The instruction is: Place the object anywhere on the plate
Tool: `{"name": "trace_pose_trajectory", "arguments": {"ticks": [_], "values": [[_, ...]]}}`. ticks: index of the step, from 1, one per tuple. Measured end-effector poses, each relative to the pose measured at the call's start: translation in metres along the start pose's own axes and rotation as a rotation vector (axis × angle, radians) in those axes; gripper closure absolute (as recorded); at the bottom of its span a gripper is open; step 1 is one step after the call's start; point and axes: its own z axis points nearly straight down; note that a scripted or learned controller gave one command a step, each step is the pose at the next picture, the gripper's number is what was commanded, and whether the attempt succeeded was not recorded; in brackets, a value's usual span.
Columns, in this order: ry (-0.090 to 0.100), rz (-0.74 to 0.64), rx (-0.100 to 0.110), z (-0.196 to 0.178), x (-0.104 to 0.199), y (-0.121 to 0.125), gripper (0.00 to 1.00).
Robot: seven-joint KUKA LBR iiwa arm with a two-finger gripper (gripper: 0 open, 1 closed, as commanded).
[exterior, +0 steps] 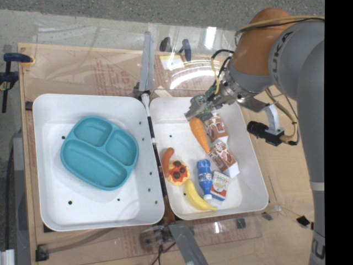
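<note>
1. Viewed from above at a slant: wooden bench (71,65) bearing two shallow white bins side by side, left bin (44,203) and right bin (251,195).
2. Writing: faint red print on clear plastic sheeting over the bench, toward 11 o'clock, too faint to read. Dark lettering on the grey arm (287,43) near its orange band, toward 1 o'clock, not legible. Small snack packets in the right bin carrying printed labels too small to make out.
3. Lying in the middle of the left bin, toward 9 o'clock: teal plate (99,150), oval, divided into three compartments, one large and two smaller, holding nothing.
4. Reaching in from 3 o'clock: grey arm with orange band and looped cables, ending in the end effector (199,108) at the upper part of the right bin.
5. End effector state: cannot tell whether clenched or released; fingertips hidden among dark parts and wiring.
6. Directly beneath the end effector, its top end just at the tip: orange carrot (199,135), tapered, pointing toward 5 o'clock, lying on the bin floor.
7. Beside the carrot: two brown-and-white packets (220,150).
8. Lower in the right bin, toward 5 o'clock: blue bottle (204,179), red-and-white carton (220,185), yellow banana (196,197), orange sausage (167,160), and a yellow-and-red toy piece (177,173) with dark spots.
</note>
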Motion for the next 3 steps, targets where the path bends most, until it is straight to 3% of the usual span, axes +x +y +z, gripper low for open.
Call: {"name": "trace_pose_trajectory", "arguments": {"ticks": [1,2,3], "values": [[0.002,-0.165,0.003,-0.015,0.061,0.012,1.0],[0.002,-0.315,0.003,-0.002,0.146,0.029,1.0],[0.002,-0.315,0.002,-0.003,0.145,0.029,0.0]]}}
